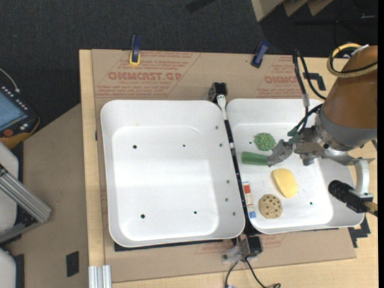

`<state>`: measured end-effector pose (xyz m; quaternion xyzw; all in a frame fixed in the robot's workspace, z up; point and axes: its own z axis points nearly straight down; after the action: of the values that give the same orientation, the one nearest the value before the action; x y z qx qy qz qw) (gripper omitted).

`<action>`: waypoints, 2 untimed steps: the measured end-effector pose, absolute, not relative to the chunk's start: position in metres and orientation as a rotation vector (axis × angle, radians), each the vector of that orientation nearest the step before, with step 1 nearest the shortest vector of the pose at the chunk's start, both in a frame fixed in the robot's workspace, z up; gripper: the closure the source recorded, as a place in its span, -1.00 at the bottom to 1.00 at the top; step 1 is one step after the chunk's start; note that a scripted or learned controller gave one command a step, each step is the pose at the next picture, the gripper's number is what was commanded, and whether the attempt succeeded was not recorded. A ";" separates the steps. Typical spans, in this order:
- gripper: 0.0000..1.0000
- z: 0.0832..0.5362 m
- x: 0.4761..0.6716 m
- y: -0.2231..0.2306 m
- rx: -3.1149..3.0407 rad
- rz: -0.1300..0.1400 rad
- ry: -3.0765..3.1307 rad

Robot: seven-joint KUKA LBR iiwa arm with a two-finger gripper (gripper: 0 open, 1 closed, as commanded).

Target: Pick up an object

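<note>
The right bin (312, 218) holds a round green knobbly piece (264, 141), a green stick (254, 158), a yellow oval piece (285, 182) and a brown speckled cookie (270, 206). My gripper (281, 154) hangs low over this bin, right at the green stick's right end and just above the yellow piece. The grey arm with its orange band (354, 95) reaches in from the right and hides the bin's right part. I see nothing lifted off the bin floor.
The left bin (120, 119) lies beside the right one, parted by a dark rail (231, 155). A small red and white label (246, 191) sits by the right bin's left wall. Blue clamps (135, 51) hold the cardboard base at the back.
</note>
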<state>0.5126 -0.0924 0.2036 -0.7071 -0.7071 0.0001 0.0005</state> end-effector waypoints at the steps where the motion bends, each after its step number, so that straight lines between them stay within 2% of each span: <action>1: -1.00 0.183 0.477 -0.009 -2.206 0.003 -2.224; 2: -1.00 0.204 0.479 -0.080 -2.233 0.001 -2.217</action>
<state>0.4792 -0.0801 0.2044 -0.7097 -0.7045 0.0002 -0.0025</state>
